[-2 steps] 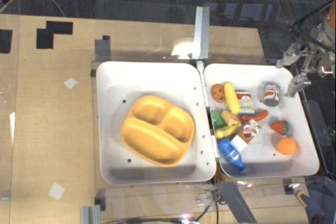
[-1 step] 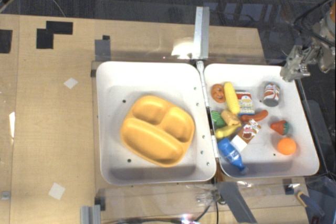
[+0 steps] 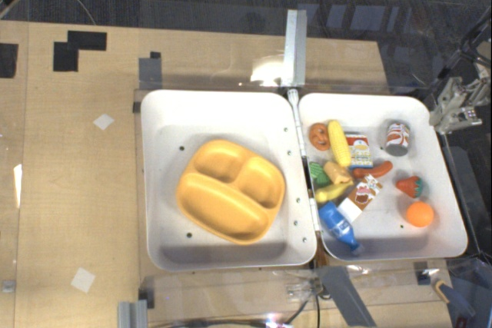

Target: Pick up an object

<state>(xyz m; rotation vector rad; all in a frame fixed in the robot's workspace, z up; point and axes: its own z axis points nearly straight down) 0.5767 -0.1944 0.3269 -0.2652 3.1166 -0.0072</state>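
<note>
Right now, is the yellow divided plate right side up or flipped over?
Right side up: the yellow divided plate in the left bin shows three hollow compartments facing up, with nothing in them.

Gripper (image 3: pixel 460 105) at the far right of the camera view, pale metallic, seen from above at a slant, with dark cabling trailing up and right. Nothing visible between its fingers.
</note>
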